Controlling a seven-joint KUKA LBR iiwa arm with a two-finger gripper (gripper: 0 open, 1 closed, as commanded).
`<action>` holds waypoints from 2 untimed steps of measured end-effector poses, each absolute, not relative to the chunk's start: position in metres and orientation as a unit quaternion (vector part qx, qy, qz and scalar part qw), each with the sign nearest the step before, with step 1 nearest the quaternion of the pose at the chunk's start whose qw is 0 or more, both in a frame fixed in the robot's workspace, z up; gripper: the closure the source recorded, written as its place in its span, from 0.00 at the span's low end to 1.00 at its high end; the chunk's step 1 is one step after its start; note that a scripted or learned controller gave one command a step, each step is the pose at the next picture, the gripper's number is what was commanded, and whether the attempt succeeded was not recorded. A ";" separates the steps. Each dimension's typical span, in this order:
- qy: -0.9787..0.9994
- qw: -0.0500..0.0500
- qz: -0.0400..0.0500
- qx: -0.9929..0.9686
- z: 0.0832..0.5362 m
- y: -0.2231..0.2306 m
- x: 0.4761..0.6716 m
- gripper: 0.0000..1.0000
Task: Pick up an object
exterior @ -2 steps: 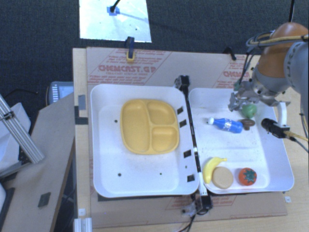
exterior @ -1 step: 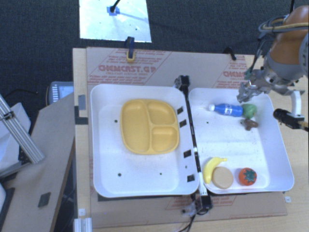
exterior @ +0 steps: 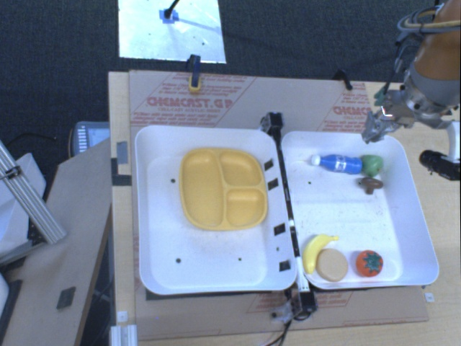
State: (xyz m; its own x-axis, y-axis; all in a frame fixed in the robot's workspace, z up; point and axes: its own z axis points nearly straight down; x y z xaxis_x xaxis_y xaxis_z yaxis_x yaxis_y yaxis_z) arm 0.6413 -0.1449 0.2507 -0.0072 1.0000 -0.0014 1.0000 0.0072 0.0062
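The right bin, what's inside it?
The right bin holds a blue bottle touching a green object, a small brown piece, a banana, a tan round object and a red fruit. The tan object covers part of the banana.

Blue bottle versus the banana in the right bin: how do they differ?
The blue bottle lies on its side near the bin's far edge, against a green item; the banana sits at the near edge, touching a tan round item. The bottle is straight and white-capped; the banana curved and yellow. Both lie in the right bin.
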 end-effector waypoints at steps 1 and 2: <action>0.710 0.000 0.001 0.704 0.255 -0.091 0.631 1.00; 0.710 -0.001 0.000 0.704 0.241 -0.045 0.612 1.00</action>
State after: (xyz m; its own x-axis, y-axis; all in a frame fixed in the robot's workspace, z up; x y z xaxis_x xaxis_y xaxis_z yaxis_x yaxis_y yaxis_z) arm 0.6117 -0.0452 0.2410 -0.0080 1.0000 0.0012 1.0000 0.0080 -0.0010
